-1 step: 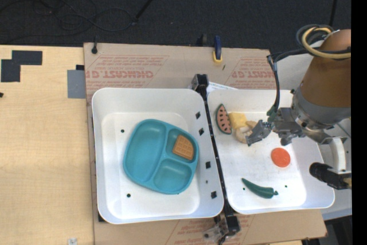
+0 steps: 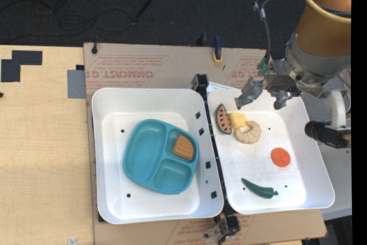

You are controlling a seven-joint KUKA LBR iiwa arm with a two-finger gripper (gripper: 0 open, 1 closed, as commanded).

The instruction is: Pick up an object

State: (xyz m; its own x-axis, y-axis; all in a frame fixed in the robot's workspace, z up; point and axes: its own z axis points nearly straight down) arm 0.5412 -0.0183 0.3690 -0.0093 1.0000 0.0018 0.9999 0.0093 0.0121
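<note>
My pincer (image 2: 265, 96) is wide open with nothing in it, so I should drop straight onto the yellow block (image 2: 237, 120) and squeeze gently.

This is looking like a robotics lab rather than a home or kitchen. A grey and orange industrial arm (image 2: 321, 14) is reaching over a bench where two white bins (image 2: 109, 123) are sitting on a sheet of printed cardboard (image 2: 149, 69). Black cables (image 2: 114, 3) are trailing across dark carpet behind, a blue clamp (image 2: 217, 49) is pinning the cardboard, and plastic toy food (image 2: 248, 132) is lying in the right bin.
</note>
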